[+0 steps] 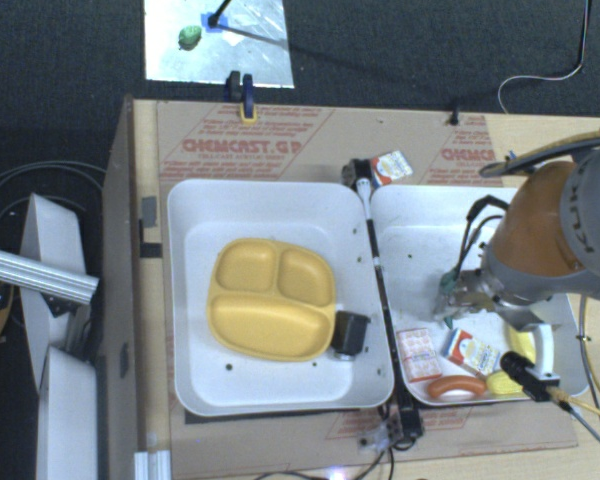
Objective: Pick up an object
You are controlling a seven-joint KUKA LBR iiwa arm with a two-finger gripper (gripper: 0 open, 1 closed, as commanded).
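- Objects nearest the hand (458,296) are a packet (417,351), a carton (470,351), a sausage (455,388) and a lemon (503,382). All four are bunched in the right bin (420,228), below the hand in the view.
- The packet sits just below and to the left of the hand, and the carton just below it. The sausage and lemon lie a little farther on, against the bin's lower wall.
- The hand is low over the bin floor, above that cluster. It seems to be over bare white floor rather than over any one item.
- I cannot tell whether the hand is open or closed, since the wrist and arm cover much of it from this angle. Nothing can be seen in its grip.
- My judgement is that the pick is not done. Every item in the cluster looks to be lying flat in the bin, and none is lifted.
- Still to do, as I judge it: settle on one item, close on it and lift it clear. The carton or packet would need the shortest move.
- Well to the hand's left, the left bin (195,228) holds a yellow tray (270,298) with a black block (350,333) touching its right edge. Both are farther away and look like less likely targets.
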